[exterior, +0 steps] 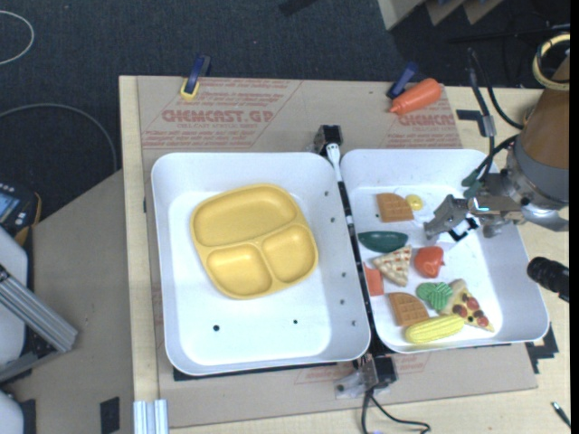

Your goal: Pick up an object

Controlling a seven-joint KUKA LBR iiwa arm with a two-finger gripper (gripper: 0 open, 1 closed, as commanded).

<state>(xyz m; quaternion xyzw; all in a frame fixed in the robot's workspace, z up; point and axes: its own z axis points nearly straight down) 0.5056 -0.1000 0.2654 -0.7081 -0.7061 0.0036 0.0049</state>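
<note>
Several toy foods lie in the right bin (507,278): a brown waffle (394,207), a dark green pod (383,240), a pizza slice (394,265), a red tomato piece (429,260), a green leafy piece (435,294) and a yellow corn cob (432,330). My gripper (455,220) hangs over the middle of this bin, just up and right of the tomato piece. Its fingers look open, with nothing between them.
The left bin (172,269) holds a yellow divided plate (253,240). A second pizza slice (470,306) and a second waffle (407,308) lie near the right bin's front. An orange carrot (416,96) rests on the board behind the bins.
</note>
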